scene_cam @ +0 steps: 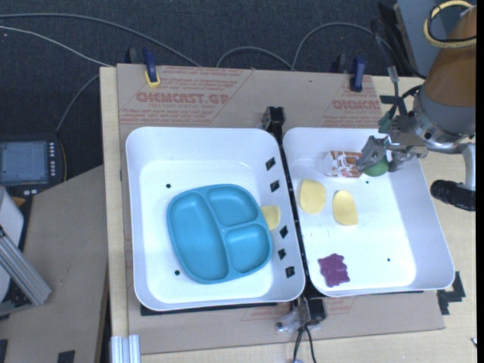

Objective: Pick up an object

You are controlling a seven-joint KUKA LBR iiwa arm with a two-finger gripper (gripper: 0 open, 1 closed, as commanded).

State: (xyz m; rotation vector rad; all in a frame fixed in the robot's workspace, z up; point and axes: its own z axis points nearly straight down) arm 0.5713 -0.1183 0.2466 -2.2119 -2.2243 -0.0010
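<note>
In the right bin [423,225], near its back wall, a small packet [344,163] with red and white print lies flat, and a green object [376,166] sits just beside it on the right. The gripper [376,157] hangs directly over that green object, with its grey fingers pointing down and to the left; whether they are apart or closed on anything cannot be told from this angle. The arm [451,74] reaches in from the right, its orange band above the wrist.

Closer to the front of the same bin lie two pale yellow pieces [312,196] [345,207], side by side and slightly apart, and a purple lump [333,269] rests near the front wall.

In the left bin [147,203], a blue divided tray [218,231] with three compartments lies tilted across the floor, and a small yellow piece [271,216] peeks out from under its right edge.

Both bins sit side by side on the worktop [117,127], whose back edge carries two blue clamps [150,68] [357,72].
</note>
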